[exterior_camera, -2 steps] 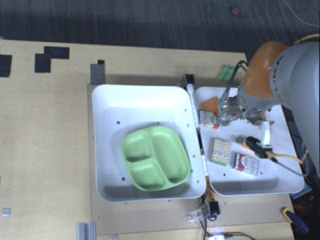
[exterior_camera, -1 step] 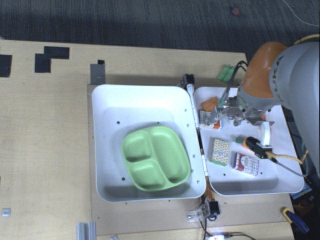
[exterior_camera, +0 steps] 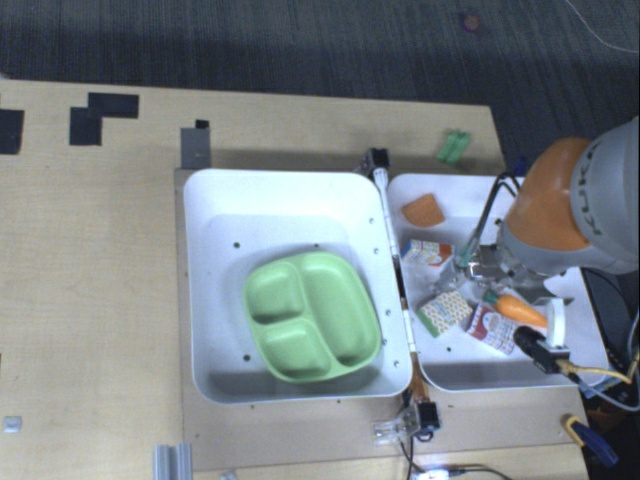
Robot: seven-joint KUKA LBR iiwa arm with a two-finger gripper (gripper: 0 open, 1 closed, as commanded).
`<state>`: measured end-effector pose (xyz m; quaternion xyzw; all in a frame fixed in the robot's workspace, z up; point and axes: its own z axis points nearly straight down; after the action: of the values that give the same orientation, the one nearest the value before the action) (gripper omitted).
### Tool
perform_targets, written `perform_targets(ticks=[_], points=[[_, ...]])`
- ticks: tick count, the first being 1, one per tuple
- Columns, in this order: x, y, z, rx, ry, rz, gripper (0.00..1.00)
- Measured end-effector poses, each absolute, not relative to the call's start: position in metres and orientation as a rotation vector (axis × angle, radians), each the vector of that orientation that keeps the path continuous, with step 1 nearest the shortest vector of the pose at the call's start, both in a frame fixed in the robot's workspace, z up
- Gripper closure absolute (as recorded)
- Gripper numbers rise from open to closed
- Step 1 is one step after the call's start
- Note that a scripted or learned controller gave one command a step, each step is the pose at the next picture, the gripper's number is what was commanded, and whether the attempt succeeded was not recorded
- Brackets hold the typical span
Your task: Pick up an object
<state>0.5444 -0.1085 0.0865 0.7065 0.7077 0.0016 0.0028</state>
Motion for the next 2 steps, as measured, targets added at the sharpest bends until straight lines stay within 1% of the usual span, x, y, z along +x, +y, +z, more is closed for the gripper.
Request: perform_targets(ticks=[1, 2], points=[[0.5468, -0.1081, 0.0983, 2.211, 2.216, 0.012, 1.00], [0.5467, -0.1080, 0.0982, 2.211, 2.216, 0.012, 0.00]])
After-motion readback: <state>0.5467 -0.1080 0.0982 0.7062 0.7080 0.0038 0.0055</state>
